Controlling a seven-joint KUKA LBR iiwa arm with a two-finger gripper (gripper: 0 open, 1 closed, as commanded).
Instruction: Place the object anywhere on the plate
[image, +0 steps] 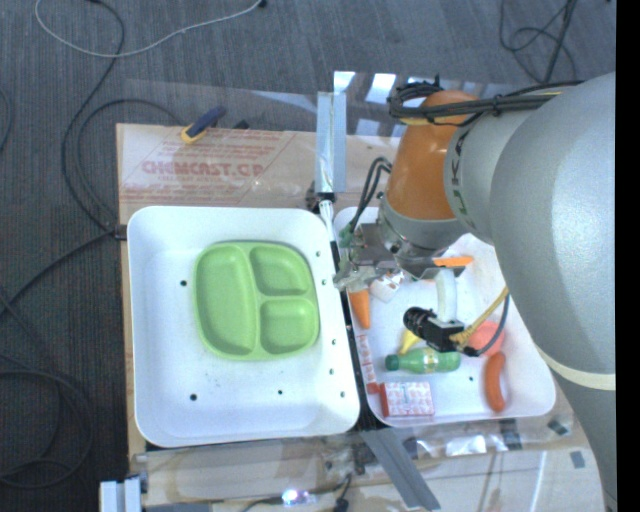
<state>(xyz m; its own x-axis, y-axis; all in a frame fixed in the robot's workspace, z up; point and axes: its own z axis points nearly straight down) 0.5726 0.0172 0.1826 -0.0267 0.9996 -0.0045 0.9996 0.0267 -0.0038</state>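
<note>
**Carrot waits beside the divider, plate bare**

The green three-compartment plastic plate (258, 300) sits in the left white bin (160, 400). Right of the plate, across the bin wall, a small orange toy carrot (361, 308) lies just under the gripper (368, 270); whether the jaws are open I cannot tell. It looks light, stiff and smooth, so pinch across its thicker middle.

Green plate (257, 300), white bins (160, 400), orange carrot (361, 310).
</note>
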